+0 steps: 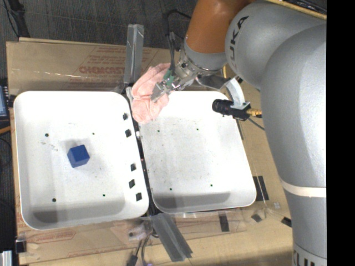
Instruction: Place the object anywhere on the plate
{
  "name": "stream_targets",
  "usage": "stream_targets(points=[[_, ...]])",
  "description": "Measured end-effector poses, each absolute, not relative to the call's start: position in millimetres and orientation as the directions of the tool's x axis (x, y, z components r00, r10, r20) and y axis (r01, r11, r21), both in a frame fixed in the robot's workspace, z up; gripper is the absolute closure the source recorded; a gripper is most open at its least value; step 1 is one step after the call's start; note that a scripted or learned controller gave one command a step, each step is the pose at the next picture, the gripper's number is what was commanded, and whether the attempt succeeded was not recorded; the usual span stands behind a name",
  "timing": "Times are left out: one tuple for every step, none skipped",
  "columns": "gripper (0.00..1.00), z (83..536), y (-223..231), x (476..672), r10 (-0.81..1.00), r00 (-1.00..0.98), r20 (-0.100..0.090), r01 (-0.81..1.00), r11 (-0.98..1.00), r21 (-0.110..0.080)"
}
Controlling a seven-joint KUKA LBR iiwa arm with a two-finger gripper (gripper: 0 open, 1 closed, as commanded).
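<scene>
Grey robot arm [266,65] reaches in from the right over two white bins. Its gripper [166,86] hangs at the right bin's [194,148] far left corner, fingers pinching a crumpled pink cloth [147,101] that drapes down over the divider. A small blue cube [78,155] sits in the left bin [55,115], well apart, left of the gripper.

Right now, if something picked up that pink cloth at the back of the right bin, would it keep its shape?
Probably not. The pink cloth lies crumpled in folds, so it would likely droop. It looks light and unlikely to roll. It drapes over the right bin's back corner, so it might snag there.
</scene>
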State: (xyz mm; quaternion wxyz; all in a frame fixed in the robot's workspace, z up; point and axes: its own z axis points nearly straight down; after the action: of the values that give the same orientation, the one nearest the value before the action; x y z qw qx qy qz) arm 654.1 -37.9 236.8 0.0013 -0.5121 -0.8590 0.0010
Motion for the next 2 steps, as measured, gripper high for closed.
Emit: stream_targets(points=[[1.0, 231.3, -35.9, 654.2, 0.876, -0.482, 0.002, 0.876, 0.482, -0.004], [1.0, 223.3, 7.3, 617.2, 0.614, -0.789, 0.003, 0.614, 0.789, -0.004]])
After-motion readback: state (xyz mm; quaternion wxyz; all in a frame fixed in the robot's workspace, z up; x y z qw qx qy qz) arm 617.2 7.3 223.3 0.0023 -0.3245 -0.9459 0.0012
